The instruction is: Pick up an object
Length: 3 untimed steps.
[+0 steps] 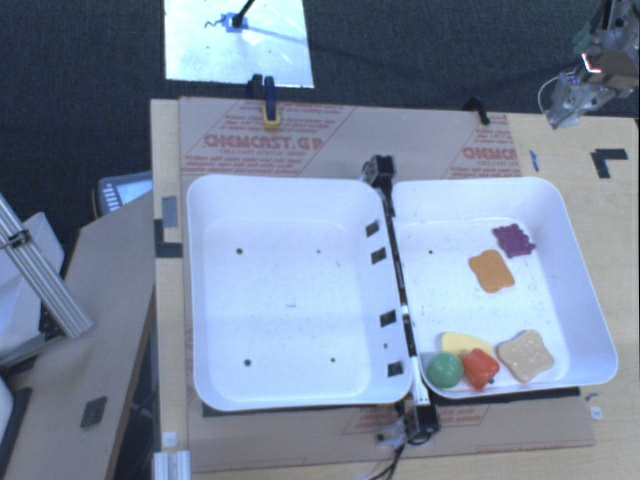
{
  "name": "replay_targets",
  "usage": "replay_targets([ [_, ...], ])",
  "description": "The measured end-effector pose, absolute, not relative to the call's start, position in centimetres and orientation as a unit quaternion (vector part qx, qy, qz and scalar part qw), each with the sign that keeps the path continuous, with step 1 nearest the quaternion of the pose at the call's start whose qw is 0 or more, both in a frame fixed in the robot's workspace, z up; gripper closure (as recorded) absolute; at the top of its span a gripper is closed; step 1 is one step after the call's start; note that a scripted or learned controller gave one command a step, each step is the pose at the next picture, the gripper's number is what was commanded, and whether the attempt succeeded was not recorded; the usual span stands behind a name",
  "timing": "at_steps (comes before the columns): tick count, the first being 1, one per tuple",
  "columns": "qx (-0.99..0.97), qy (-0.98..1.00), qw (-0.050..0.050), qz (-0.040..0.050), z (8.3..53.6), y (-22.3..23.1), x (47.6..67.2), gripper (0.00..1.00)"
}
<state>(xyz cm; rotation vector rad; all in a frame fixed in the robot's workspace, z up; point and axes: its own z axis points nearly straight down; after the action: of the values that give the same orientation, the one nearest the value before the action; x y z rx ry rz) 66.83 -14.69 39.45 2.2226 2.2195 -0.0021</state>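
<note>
Gripper (590, 73) parked high beyond the right bin (560, 203); its opening cannot be told.
Crowded corner items — green ball (444, 370), red piece (481, 367), toast (525, 355) — could be nudged, spoiling a grasp.

The shallow white right bin (560, 218) lies open along its far edge and centre; six small toy foods crowd its near and right edges.
</note>
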Motion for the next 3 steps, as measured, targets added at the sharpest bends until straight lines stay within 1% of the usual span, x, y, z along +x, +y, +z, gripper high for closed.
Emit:
replay_targets([
  [1, 0.705, 0.709, 0.005, 0.0032, 49.3, -12.9, 66.9, 1.00],
  [2, 0.707, 0.707, -0.001, -0.0010, 39.4, -16.5, 66.3, 1.00],
  [3, 0.705, 0.709, 0.006, 0.0042, 50.8, -14.2, 66.9, 1.00],
])
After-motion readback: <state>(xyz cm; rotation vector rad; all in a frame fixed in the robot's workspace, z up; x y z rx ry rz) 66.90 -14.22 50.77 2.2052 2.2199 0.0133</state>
